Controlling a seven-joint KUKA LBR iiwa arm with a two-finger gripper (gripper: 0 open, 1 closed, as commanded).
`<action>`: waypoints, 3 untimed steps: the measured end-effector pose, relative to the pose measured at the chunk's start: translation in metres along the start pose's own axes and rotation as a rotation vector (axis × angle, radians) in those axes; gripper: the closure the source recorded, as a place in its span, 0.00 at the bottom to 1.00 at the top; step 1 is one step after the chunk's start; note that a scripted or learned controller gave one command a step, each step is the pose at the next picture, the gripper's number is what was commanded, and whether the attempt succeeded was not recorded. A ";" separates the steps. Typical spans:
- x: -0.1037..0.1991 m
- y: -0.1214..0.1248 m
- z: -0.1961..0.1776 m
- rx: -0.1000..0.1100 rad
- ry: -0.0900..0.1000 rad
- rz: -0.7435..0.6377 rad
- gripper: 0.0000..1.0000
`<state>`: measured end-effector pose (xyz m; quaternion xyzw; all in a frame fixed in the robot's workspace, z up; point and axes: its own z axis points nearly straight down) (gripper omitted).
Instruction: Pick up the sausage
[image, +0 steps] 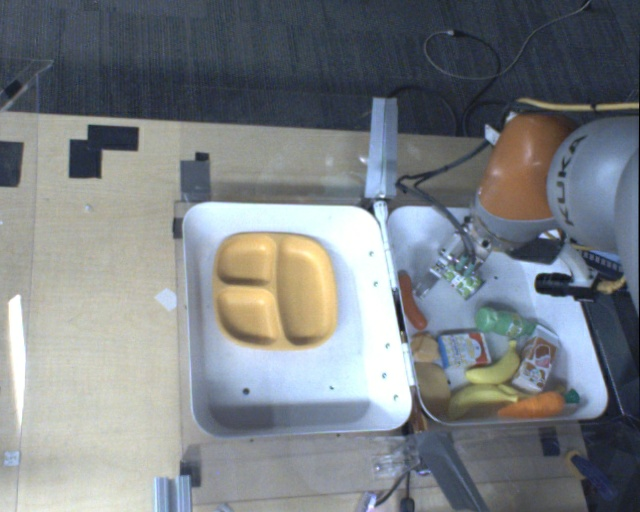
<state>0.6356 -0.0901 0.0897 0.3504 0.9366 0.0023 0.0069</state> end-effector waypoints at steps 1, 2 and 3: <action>-0.017 0.004 0.001 0.002 0.003 -0.119 0.00; -0.032 -0.062 0.000 0.002 0.000 -0.395 0.00; -0.008 0.017 -0.012 0.000 0.003 -0.528 0.00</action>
